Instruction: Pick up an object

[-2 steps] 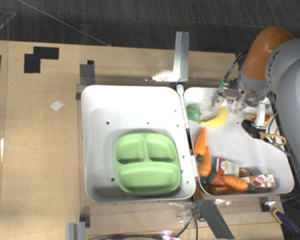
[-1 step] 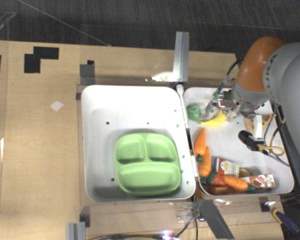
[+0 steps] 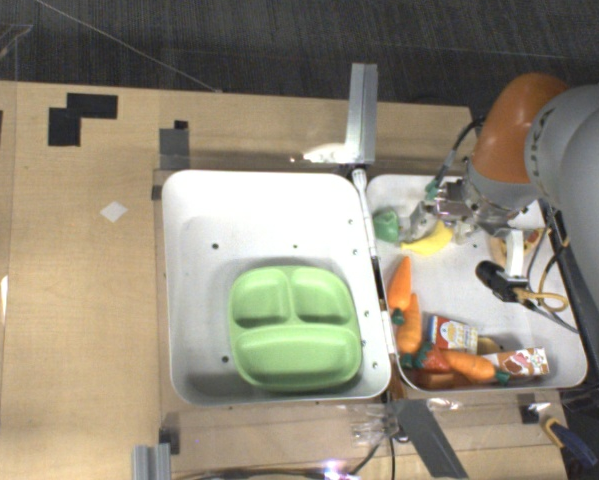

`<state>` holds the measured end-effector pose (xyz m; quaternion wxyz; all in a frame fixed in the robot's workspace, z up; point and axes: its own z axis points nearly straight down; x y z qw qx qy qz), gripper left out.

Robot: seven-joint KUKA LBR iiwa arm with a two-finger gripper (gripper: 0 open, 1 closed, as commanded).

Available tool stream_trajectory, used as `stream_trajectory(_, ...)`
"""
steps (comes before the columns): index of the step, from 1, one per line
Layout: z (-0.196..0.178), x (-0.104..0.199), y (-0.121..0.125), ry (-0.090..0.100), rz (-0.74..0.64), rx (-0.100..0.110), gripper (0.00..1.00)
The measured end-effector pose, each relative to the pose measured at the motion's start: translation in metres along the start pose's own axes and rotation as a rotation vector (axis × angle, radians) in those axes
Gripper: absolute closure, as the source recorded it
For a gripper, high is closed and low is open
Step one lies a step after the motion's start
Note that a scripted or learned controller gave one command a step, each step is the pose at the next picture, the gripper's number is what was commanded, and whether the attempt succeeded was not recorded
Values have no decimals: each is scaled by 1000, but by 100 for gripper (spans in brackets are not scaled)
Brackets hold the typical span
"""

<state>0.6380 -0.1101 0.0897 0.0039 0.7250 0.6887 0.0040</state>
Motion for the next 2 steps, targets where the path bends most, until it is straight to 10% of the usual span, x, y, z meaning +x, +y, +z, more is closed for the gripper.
stream_trajectory(1,-14,2,3,2,-2,-10,100)
stream_trajectory(2,-97,109,28,1,-20,4,100)
